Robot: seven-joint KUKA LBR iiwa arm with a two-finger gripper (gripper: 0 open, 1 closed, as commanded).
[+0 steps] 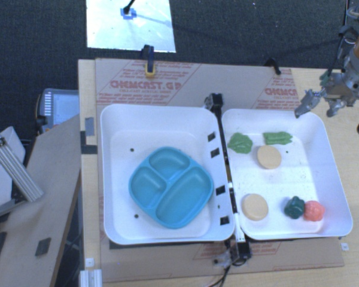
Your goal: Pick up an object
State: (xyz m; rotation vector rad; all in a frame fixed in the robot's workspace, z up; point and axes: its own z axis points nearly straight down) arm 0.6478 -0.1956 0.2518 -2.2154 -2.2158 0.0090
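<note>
objects for picking all lie in my right bin (pixel 332 160): a green leafy piece (pixel 240 143) and a darker green piece (pixel 277 138) near the far wall, a tan disc (pixel 268 157) just in front of them, a second tan disc (pixel 255 207) toward the near left, and a dark green lump (pixel 294 207) touching a pink ball (pixel 313 211) at the near right. my end effector (pixel 323 103) hangs above the far right corner of that bin, fingers splayed and released, holding nothing, well apart from every item. the left bin (pixel 116 160) carries a blue divided tray (pixel 170 186), which i judge too broad for my fingers. to do this step well, i would choose a piece that stands alone, so the fingers can come down on both sides without nudging a neighbour; the tan disc in the middle looks free all round, though it is flat and may slip. the green pair near the wall sits closer to me, but the wall could block one finger. i should centre over the target, turn the fingers across its narrow side, and descend straight.
</note>
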